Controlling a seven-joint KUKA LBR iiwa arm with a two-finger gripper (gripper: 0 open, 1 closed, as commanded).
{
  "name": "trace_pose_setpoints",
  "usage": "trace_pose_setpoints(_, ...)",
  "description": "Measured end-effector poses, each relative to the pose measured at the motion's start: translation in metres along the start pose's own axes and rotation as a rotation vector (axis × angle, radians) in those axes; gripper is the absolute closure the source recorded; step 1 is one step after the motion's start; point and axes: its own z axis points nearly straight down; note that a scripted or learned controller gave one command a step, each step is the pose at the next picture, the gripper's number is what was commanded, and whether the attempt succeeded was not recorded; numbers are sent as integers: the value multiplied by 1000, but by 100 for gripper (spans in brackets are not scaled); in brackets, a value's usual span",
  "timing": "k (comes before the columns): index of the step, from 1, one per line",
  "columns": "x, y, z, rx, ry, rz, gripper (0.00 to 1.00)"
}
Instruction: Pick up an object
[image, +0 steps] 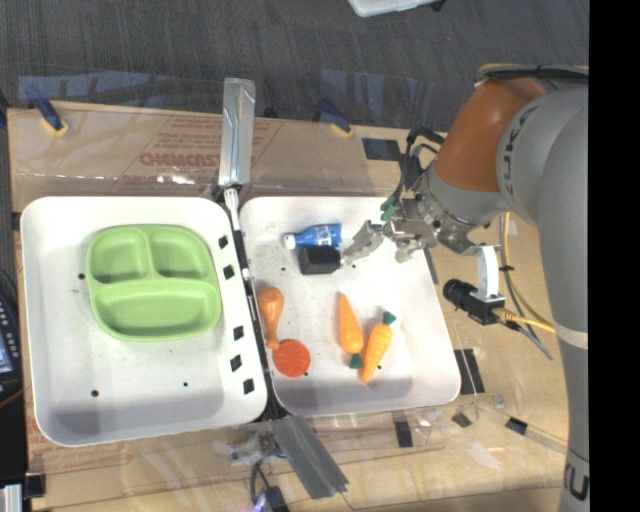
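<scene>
The right bin (425, 300) holds a small blue bottle (318, 236) lying on its side, with a black block (320, 259) just below it. Two orange carrots (348, 322) (376, 346) lie side by side near the bin's middle. A pale orange piece (271, 308) and a red round piece (292, 358) sit by the left wall. My gripper (382, 248) hovers over the bin's upper right, just right of the bottle and block. Its fingers are spread open with nothing between them.
The left bin (40, 330) bears a green divided plate (155, 280). A ridge with black clips (238, 300) separates the two bins. The grey arm with its orange band (480, 140) reaches in from the upper right, cables trailing near the bin's right rim.
</scene>
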Motion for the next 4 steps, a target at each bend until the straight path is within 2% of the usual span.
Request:
trace_pose_setpoints(1,16,-59,99,0,1,-293,0)
trace_pose_setpoints(2,15,-59,89,0,0,-297,100)
trace_pose_setpoints(3,95,5,-34,-5,-1,-84,100)
trace_pose_setpoints(4,129,12,3,2,-1,-115,100)
